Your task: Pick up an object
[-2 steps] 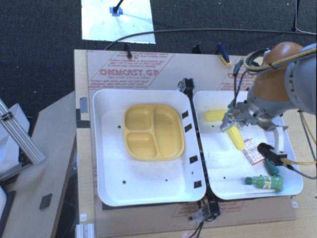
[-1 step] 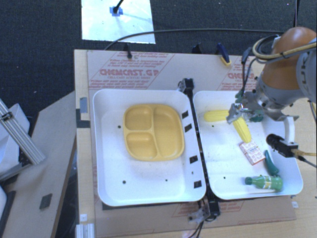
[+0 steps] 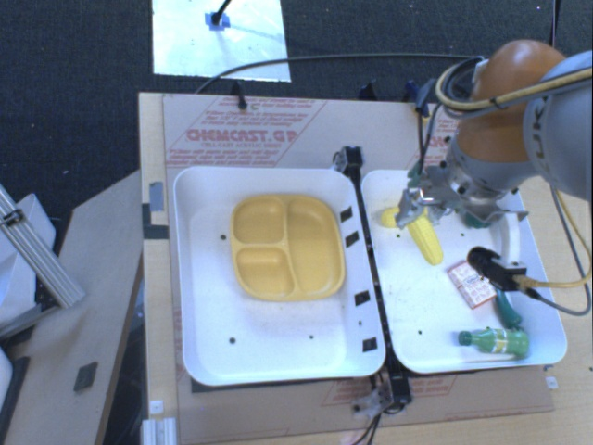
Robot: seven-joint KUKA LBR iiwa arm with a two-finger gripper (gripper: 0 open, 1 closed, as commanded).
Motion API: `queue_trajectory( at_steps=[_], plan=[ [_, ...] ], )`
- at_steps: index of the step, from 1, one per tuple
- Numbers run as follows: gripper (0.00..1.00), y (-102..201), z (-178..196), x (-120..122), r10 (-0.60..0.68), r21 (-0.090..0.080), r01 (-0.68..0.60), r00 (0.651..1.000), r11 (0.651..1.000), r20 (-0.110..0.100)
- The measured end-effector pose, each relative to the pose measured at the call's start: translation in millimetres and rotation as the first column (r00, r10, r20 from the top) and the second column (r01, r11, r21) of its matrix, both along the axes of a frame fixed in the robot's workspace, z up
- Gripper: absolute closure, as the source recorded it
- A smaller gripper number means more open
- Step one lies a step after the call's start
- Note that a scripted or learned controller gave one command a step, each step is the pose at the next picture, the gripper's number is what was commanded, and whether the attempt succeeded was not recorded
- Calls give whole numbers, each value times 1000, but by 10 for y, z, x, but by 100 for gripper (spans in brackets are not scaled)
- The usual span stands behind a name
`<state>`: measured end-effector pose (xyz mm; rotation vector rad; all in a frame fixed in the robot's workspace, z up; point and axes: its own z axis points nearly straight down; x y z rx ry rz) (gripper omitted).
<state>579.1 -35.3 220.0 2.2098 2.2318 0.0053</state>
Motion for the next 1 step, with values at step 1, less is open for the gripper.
queue_trajectory(
  at_steps=[1],
  plan=[
    [100, 447, -30, -19, 0, 0, 0, 1000, 1000, -2]
  ],
)
